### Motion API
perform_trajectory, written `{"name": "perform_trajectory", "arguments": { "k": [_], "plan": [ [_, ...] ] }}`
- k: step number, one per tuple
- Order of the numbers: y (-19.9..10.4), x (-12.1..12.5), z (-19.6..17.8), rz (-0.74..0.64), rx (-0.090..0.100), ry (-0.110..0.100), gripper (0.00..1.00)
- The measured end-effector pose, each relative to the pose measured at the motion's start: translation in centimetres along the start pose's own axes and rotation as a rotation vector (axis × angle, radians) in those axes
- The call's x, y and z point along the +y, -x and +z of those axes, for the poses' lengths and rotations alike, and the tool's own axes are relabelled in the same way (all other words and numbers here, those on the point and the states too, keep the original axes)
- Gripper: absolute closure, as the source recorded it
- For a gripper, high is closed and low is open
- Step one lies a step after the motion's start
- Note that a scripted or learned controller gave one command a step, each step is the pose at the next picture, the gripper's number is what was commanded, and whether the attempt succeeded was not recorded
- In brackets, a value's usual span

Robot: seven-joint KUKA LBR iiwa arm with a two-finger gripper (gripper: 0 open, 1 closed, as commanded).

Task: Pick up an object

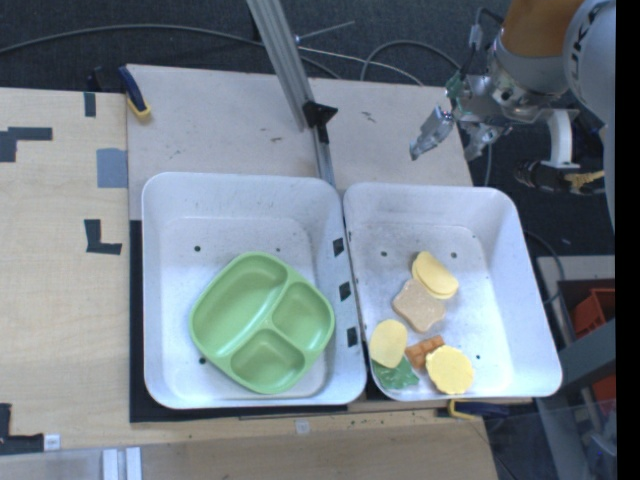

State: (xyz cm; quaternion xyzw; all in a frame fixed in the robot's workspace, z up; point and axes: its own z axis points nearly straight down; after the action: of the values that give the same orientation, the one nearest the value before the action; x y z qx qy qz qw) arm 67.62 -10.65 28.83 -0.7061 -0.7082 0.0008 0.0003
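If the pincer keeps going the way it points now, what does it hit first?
The pincer sits above the bench behind the right bin, tips angled down and toward the left of the view. Going straight on, it would likely meet bare bench top first, not the bin or the food; depth is unclear.

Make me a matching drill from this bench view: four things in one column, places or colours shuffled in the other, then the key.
1. divided plate
2. hand
3. tan slice
4. small orange piece

A. above the bench, beyond the right bin's far rim
B. green, in the left bin
C. between two round yellow pieces, near the right bin's front
D. mid right bin, a yellow piece overlapping its top

Pairs: 1-B, 2-A, 3-D, 4-C
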Motion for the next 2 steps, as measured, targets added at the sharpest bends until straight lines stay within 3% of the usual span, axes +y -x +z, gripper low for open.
{"name": "perform_trajectory", "arguments": {
  "k": [1, 2],
  "plan": [
    [0.0, 0.0, 0.0, 0.000, 0.000, 0.000, 0.00],
    [0.0, -0.1, 6.5, 0.001, 0.000, -0.006, 0.00]
  ]
}}
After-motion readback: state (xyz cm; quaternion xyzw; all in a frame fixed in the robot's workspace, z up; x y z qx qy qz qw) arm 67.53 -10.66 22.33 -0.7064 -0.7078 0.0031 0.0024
